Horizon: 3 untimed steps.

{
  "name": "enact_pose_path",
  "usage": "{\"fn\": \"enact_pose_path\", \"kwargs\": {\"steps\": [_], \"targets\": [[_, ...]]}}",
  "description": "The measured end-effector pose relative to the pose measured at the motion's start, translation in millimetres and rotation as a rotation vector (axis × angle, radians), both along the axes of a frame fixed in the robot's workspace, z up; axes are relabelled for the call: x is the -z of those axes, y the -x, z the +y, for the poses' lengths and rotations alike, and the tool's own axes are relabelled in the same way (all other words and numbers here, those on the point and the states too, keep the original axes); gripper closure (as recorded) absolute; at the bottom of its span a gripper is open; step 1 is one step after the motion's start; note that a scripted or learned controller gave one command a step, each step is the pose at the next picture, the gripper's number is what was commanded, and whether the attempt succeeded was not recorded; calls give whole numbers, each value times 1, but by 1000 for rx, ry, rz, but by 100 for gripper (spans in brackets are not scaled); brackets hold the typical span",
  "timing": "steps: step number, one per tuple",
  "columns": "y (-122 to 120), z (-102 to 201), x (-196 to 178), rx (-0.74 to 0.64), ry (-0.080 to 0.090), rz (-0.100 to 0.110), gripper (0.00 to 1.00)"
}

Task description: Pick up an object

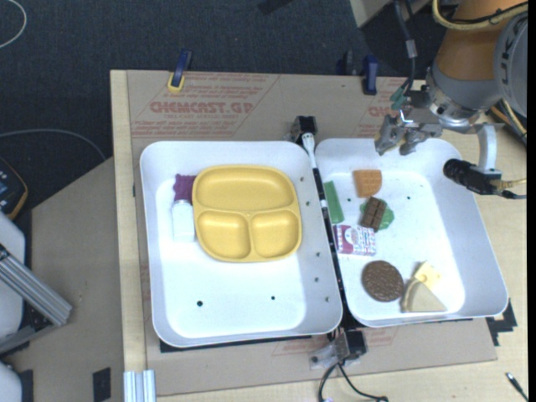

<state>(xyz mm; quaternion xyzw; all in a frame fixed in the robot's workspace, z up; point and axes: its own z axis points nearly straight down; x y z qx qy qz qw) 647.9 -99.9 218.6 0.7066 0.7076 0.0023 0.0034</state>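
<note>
My gripper [396,145] hangs over the far rim of the right bin [469,233], its fingers apart with nothing between them. Just below it in that bin lies a tan block [366,182]. Closer to the camera are a brown piece on a green one [374,213], a green stick [333,201] along the left wall, and a pink and white packet [354,239]. A brown round cookie [383,280] and a pale yellow wedge [423,290] sit at the bin's near end.
The left bin [226,308] holds a yellow divided plate [247,212], with a purple item [182,187] and a white bottle [182,221] at the plate's left. Clamps [177,72] grip the board's far edge.
</note>
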Motion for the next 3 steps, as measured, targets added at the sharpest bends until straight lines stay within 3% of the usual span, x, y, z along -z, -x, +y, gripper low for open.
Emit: {"fn": "enact_pose_path", "kwargs": {"steps": [1,3], "targets": [[-1,0,-7,1,-1,4,100],[52,86,-16,-2,-4,13,100]]}}
